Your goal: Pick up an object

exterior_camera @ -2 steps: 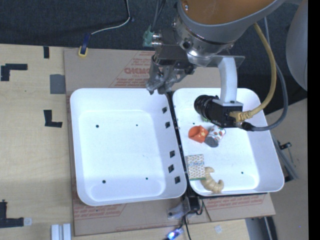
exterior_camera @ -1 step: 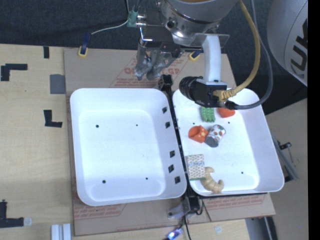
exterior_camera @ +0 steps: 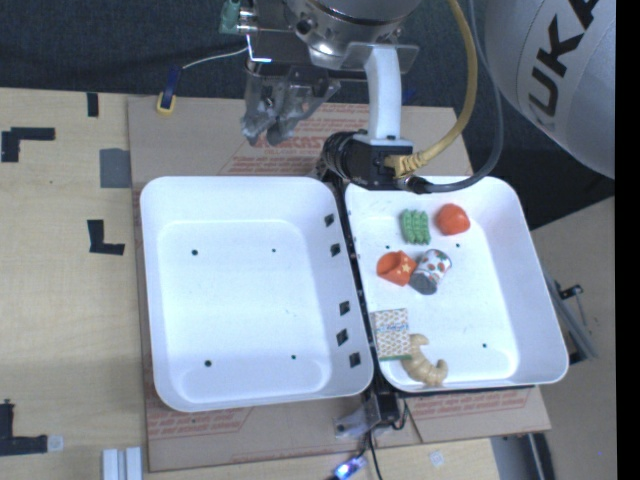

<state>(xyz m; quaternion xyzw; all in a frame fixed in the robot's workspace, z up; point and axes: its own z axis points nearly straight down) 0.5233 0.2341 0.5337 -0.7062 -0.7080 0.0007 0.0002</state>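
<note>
nearest in the right bin [exterior_camera: 520, 268], against its near wall, lies a tan curved toy [exterior_camera: 426, 366], lumpy and narrow, probably a light hard plastic piece that would pinch best across its slim middle. touching it on the far left side is a small pale patterned card or packet [exterior_camera: 390, 330], flat on the floor close to the bin's left wall; it looks thin and light, hard for two fingers to get under, so i judge it a poor pick. farther in, near the bin's centre, an orange toy [exterior_camera: 395, 267] sits just beside a grey and white rounded object [exterior_camera: 432, 269] with red specks; the two nearly touch, so closing on one risks nudging the other, and the rounded one may roll or slip. farther still, a green ridged block [exterior_camera: 415, 226] stands just left of a red-orange ball-like piece [exterior_camera: 453, 218]; the block's flat sides offer a sure hold across its short width, while the round piece would need a centred grip. all seem small, stiff and light, none fragile. the left bin [exterior_camera: 160, 268] holds no loose object that i can make out. farthest, beyond both bins over the brown board, the gripper [exterior_camera: 278, 118] hangs above the bench with nothing between its fingers; they look drawn close together, though i cannot tell for certain.
</note>
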